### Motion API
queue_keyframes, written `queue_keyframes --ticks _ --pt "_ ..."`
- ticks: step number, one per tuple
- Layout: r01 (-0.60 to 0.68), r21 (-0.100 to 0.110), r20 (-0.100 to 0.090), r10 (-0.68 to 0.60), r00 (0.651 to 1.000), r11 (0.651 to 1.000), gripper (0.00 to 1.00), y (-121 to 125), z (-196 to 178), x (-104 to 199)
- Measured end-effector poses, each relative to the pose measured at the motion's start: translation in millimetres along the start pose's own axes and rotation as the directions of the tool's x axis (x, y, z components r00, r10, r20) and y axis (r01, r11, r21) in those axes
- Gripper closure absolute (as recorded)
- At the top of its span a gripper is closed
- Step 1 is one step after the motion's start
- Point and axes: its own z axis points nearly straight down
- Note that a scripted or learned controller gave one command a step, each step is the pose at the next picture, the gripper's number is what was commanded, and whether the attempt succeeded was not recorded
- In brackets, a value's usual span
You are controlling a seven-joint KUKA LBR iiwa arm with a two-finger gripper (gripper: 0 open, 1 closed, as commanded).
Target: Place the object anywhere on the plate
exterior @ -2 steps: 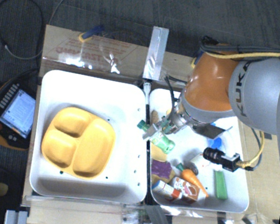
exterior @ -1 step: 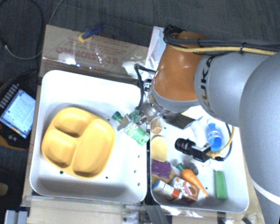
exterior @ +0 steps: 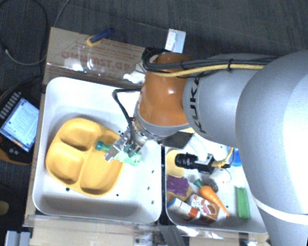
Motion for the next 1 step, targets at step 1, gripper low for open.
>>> queue_keyframes --ticks 1 --pt "0.0 -0.001 0.0 0.0 1.0 1.0 0.0 0.1 -0.1 0.0"
